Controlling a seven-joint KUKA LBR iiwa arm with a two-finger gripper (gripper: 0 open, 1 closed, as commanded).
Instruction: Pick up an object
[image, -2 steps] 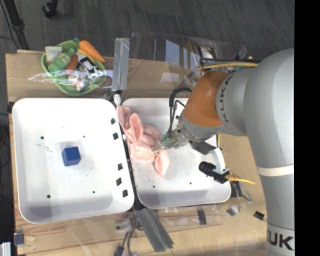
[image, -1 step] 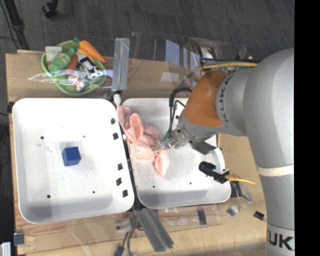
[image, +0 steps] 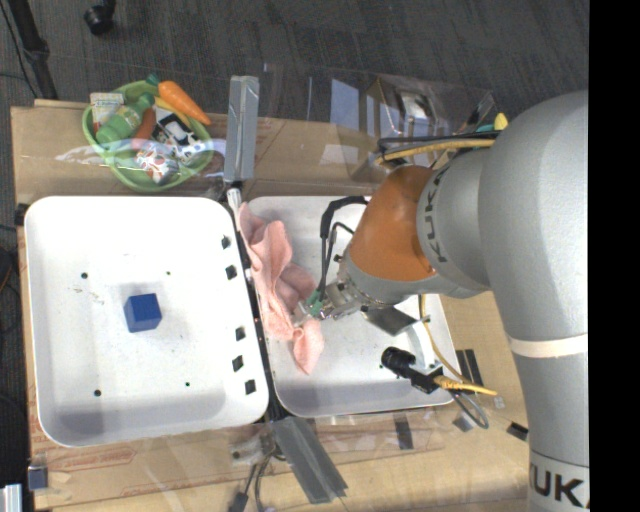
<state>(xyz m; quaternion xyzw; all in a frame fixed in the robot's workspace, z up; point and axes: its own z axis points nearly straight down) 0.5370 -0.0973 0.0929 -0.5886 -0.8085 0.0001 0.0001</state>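
From the camera above, my arm (image: 470, 220) comes in from the right of the frame and bends down into the right-hand bin (image: 350, 395); my gripper (image: 318, 306) sits low in the middle of the frame, at the right edge of the pink cloth (image: 275, 275); that cloth lies crumpled along the bin's left wall, running from the upper middle down to a tail just below my gripper; whether my tool is open or closed, and whether it has any cloth in it, I cannot tell, since the wrist and the orange band (image: 395, 235) cover most of it and the tip is small and blurred; the tip seems to touch the cloth or sit just beside it; the other candidate, a blue cube (image: 143, 311), rests alone in the left-hand bin (image: 60, 400), centre-left of the frame and well apart from me; a green bowl of toys (image: 150, 135) stands outside the bins at the upper left; I judge the step in hand to be the descent or closing on the cloth, nothing lifted yet; the next move calls for a firm pinch on a fold, then a straight rise to see whether the cloth comes up with me.
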